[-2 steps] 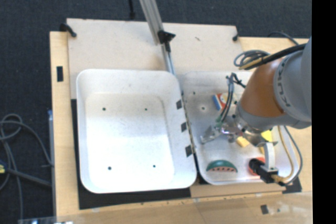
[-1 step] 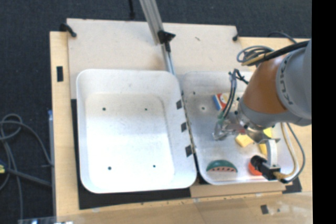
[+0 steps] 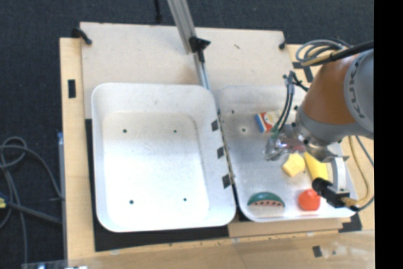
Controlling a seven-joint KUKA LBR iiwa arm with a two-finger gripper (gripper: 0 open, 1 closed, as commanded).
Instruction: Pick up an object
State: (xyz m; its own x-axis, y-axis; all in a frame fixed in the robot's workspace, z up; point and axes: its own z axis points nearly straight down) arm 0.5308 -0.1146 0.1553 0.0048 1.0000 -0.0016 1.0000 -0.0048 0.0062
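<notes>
Yellow block (image 3: 293, 166), small & chunky, sits in the right bin (image 3: 242, 107), just beside and below the gripper (image 3: 275, 149) in the camera view; it's the likeliest pick target, tho the task names no specific object. Robot arm (image 3: 337, 101), grey w/ an orange band, reaches in from the right and hangs low over the right bin. The gripper's metal tip is near the block, poss. touching its upper-left corner, but blur and the wrist's bulk hide the fingers, so can't tell how wide the jaws stand or whether anything sits between them. Progress, as a judgement: approach looks made, grasp not confirmed, lift not yet done; nothing visibly raised off the bin floor. Orientation: the block looks roughly squarish, w/ no clear long axis at this res.; its edges seem turned a bit diagonal to the bin walls. Other items in the right bin: a longer yellow piece (image 3: 314, 167) just right of the block, long axis running upper-left to lower-right; a red-orange round item (image 3: 308, 200); a watermelon-slice toy (image 3: 266, 201) at the near edge; a small multicoloured item (image 3: 264, 121) further back. Left bin (image 3: 107, 104) lies alongside.
</notes>
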